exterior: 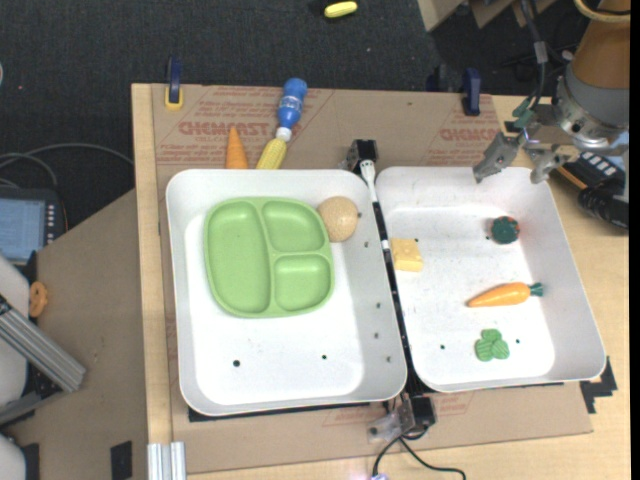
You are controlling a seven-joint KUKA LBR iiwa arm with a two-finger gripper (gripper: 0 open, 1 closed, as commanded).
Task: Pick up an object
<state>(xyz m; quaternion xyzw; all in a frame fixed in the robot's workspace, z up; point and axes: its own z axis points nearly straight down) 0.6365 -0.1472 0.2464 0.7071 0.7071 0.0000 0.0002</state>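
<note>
Two-finger tool [516, 158], fingers spread and holding nothing, poised over the far rim of the right shallow white bin [560, 268]. Nearest object: one dark green broccoli piece [504, 230], just below the tool; farther toward the near rim lie one orange plastic carrot [500, 294], one green leafy piece [490, 346], one yellow cheese wedge [406, 255]. Left bin [190, 298]: one green divided plate [268, 256], one tan ball [339, 218]. Cardboard-covered table [420, 128].

Arm [605, 58]: cut off by the top and right edges; I see just its lower part.
Screen [18, 230]: cropped at the left edge.
Cable plug [400, 420]: at the bench's near edge, too blurred for me to identify.
Yellow object [341, 10]: on the floor, too small to tell.
</note>
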